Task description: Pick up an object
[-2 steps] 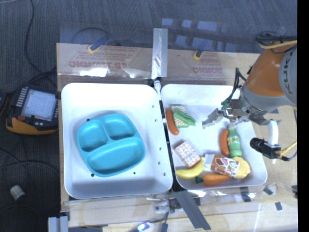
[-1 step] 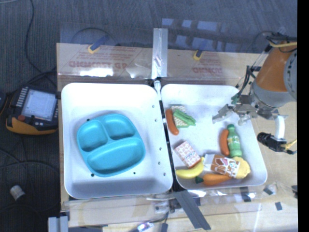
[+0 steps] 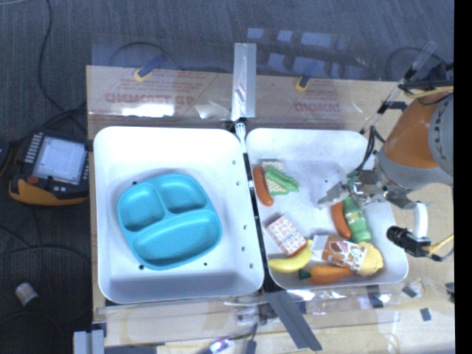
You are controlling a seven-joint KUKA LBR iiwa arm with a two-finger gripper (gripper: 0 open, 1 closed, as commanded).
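— What lay nearest in the right bin (image 3: pixel 310 142)?
— A carrot (image 3: pixel 328 274), a banana (image 3: pixel 289 260), a small carton (image 3: pixel 344 253).
— And the gripper (image 3: pixel 352 195)?
— Over a green bottle (image 3: pixel 356 221) and sausage (image 3: pixel 339 220); I couldn't tell whether its fingers were spread or holding anything.
— Farther off?
— A blue tray (image 3: pixel 170 219) in the left bin (image 3: pixel 110 153).

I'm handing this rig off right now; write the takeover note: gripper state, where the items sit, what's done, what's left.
Gripper: low in the right white bin, over the green bottle and small orange sausage; no grasp visible.
Right bin also holds: yellow banana, orange carrot, red-and-white patterned box, juice carton, long sausage by the divider, green-topped packet.
Left white bin: blue divided plastic tray.
Done: approach made. Left: grasp and lift an object.
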